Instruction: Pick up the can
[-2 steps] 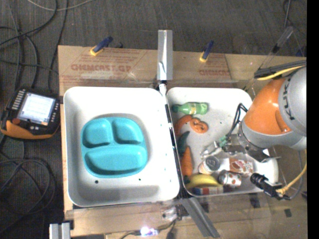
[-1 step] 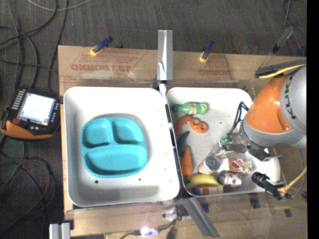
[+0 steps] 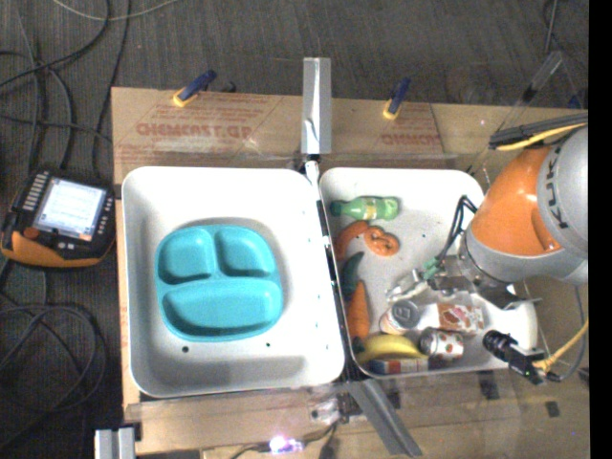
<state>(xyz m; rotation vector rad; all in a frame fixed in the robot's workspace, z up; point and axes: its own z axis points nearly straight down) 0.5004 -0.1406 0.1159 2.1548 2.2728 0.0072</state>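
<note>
Camera view: arm enters from the right of the frame, gripper (image 3: 418, 288) low in the right bin (image 3: 421, 182), lower right of centre. Whether it is apart or together — cannot tell. Can (image 3: 442, 342) lies on its side near the bin's lower edge, just right of the banana (image 3: 389, 348) (clutter all round). Step looks like approach — next move needs the gripper down-frame over the can.

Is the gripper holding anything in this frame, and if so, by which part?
Cannot be told. The gripper hangs low in the right bin, just above the can, and nothing shows between its fingers.
</note>
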